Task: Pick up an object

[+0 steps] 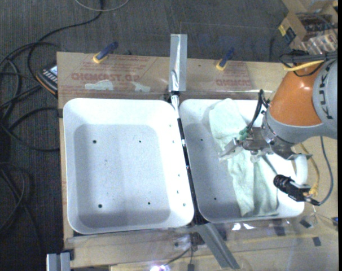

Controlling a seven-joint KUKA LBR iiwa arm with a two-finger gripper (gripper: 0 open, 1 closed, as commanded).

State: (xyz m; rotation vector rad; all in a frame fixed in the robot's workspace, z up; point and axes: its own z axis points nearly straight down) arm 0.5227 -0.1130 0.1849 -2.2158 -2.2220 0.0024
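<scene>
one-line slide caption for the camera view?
Grey KUKA arm's two-finger gripper low over a crumpled pale-green cloth in the right shallow white bin.

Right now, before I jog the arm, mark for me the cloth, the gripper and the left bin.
cloth [251,186]: camera view, on its lower folds in the right bin.
gripper [232,149]: camera view, at its tip over the cloth.
left bin [123,151]: camera view, on its bare floor.

A cloth [239,168] lies in the right bin [202,168], beside the left bin [80,168].
</scene>
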